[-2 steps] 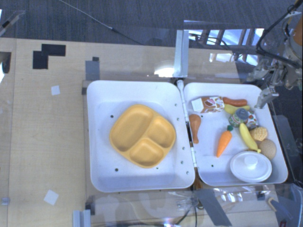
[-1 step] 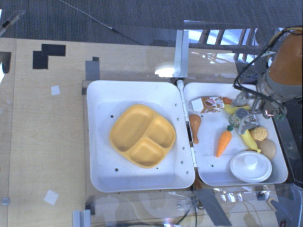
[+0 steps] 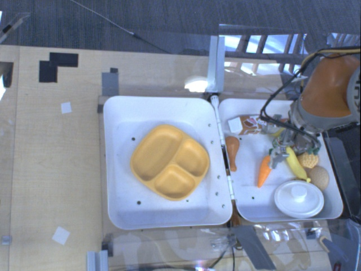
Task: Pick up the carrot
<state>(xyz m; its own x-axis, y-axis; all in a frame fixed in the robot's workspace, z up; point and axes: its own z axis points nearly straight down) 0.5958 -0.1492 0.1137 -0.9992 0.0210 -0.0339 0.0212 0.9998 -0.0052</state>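
Observation:
An orange carrot lies in the right bin, its thick end up and its tip pointing toward the front. My gripper hangs just right of the carrot's upper end, under the grey and orange wrist. The carrot rests on the bin floor, and the arm hides nothing of it.
Close by in the right bin are a brown drumstick, a yellow banana, a corn piece, a brown potato, a white bowl and a packet. A yellow divided plate sits in the left bin.

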